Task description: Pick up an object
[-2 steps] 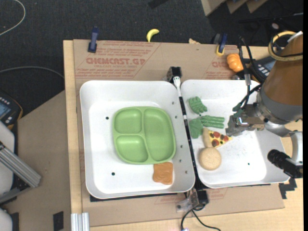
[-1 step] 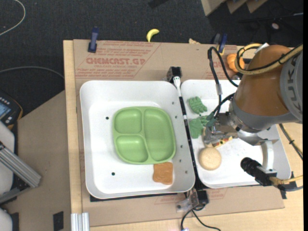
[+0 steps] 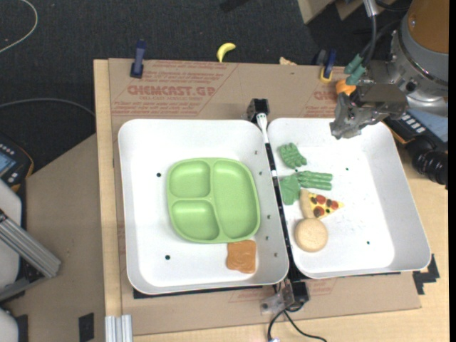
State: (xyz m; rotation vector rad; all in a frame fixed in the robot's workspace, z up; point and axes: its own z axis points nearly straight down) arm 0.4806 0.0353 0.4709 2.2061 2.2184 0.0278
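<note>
While you look down at the bench's near edge, you see a black clip (image 3: 297, 291) at the seam between the two bins, w/ a cable trailing off below it. Left bin (image 3: 139, 191): an orange-brown toy food piece (image 3: 241, 256) lies near the front right corner, just beside the near rim of a green divided plate (image 3: 213, 199) that sits roughly mid-bin, three compartments, tilted a bit. Right bin (image 3: 385, 212): a round tan cookie-like piece (image 3: 311, 235) sits nearest you on the bin's left side, touching or just abt touching a toy pizza slice (image 3: 318, 204) behind it. Behind that, a dark green leafy piece (image 3: 289, 189) hugs the left wall, a bundle of green beans (image 3: 315, 179) lies across beside it, and another green leafy piece (image 3: 291, 154) rests farther back. All these sit in the left half of the right bin; its right half shows scattered dark specks.

Farther back, the gripper (image 3: 345, 128) hangs over the right bin's far rim, well apart from the food pieces, nothing betw its fingers that you can see; can't tell how wide it is set, too dark & small. A second black clip (image 3: 258, 110) sits at the far seam. Beyond, the cardboard sheet (image 3: 178, 91) carries red lettering, w/ a blue clamp (image 3: 137, 59) and a yellow banana-shaped toy (image 3: 225, 50) at its far edge.
</note>
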